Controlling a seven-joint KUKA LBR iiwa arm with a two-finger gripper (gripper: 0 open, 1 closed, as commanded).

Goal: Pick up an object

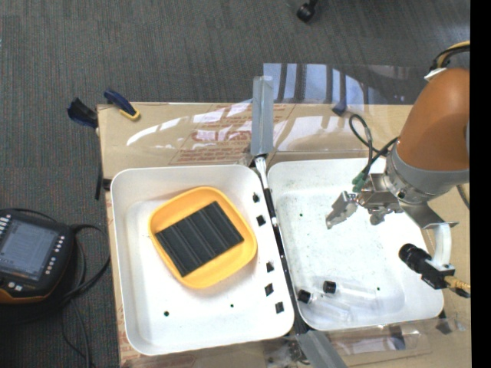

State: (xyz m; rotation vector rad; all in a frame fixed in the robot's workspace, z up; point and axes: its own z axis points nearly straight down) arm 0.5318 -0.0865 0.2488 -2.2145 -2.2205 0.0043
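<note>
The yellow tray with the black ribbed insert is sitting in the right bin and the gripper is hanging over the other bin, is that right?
Not quite. The camera view shows the yellow tray with its black ribbed insert in the left bin, not the right one. The gripper hangs over the other bin, the right bin, as you said.

Grey arm [430,176] with a broad orange band, black and green cables looping to its metallic end effector [343,210].
</note>
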